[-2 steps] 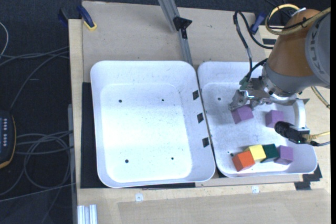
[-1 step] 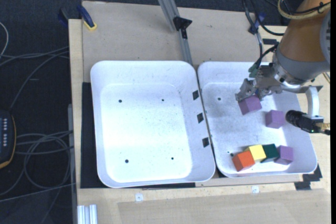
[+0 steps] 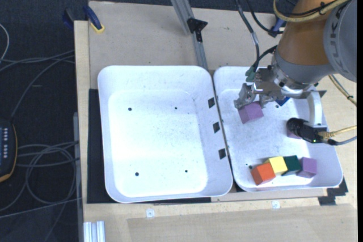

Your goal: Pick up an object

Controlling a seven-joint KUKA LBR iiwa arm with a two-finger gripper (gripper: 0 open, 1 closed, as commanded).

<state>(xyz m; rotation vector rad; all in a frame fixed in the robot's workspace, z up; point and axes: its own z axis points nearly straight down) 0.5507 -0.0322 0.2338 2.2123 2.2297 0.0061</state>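
Carefully, with my gripper (image 3: 248, 100) at the purple block (image 3: 251, 113), grasp impossible to judge, I should centre before lifting straight.

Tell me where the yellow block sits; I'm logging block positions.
The yellow block lies in the right bin, near its front edge, in a row between the orange block and the green block.

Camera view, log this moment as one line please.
gripper: over right bin, at purple block | grasp: unclear | orange, yellow, green, purple blocks: near front rim
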